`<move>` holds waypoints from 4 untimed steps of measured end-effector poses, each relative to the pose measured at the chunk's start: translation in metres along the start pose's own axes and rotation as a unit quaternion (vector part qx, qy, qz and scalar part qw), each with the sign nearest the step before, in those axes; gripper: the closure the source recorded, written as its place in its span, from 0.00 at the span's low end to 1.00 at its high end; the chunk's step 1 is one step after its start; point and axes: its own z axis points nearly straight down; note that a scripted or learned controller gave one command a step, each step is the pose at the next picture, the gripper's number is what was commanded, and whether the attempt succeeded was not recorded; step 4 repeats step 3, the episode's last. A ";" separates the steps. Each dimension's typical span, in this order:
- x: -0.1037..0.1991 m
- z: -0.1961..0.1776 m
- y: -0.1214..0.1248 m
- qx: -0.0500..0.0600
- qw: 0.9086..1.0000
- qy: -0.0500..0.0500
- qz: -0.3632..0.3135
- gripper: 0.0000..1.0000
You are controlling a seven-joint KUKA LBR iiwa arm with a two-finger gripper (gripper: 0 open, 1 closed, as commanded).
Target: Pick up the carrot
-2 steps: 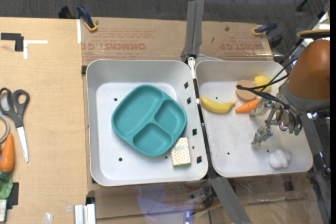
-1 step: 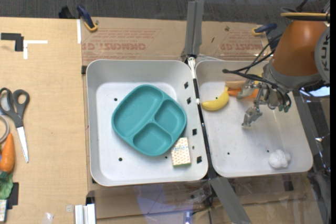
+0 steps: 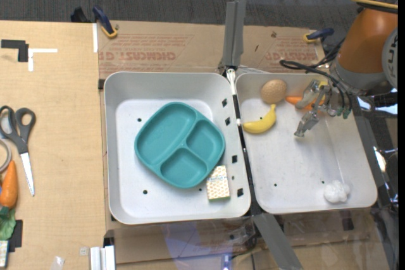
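Over the right bin (image 3: pixel 354 155), the gripper (image 3: pixel 308 118) hung beside the carrot (image 3: pixel 293 99); its grip state could not be told

The carrot (image 3: pixel 294 99), lying at the right bin's (image 3: pixel 354 199) twelve o'clock, is showing just a short orange stub, its far end disappearing behind the gripper (image 3: pixel 310 116). The fingers are blurring into cables and metal, too indistinct to say whether anything is sitting between them. The arm (image 3: pixel 370 41) is running off the frame at three o'clock. At nine o'clock on the table (image 3: pixel 57 104), an orange and green object (image 3: pixel 7 193) is being cropped by the picture's edge, as is a ring (image 3: pixel 4 158) beside the scissors (image 3: pixel 19 142). Lettering on the cardboard (image 3: pixel 164 50) at twelve o'clock is reading upside down, partly legible.
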 end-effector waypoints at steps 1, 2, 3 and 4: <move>-0.005 -0.054 0.011 0.006 0.995 -0.014 0.097 0.00; 0.027 0.002 0.084 0.006 0.989 -0.013 0.144 0.00; 0.077 0.004 0.064 0.006 0.977 -0.011 0.211 0.00; 0.077 0.004 0.064 0.006 0.977 -0.011 0.211 0.00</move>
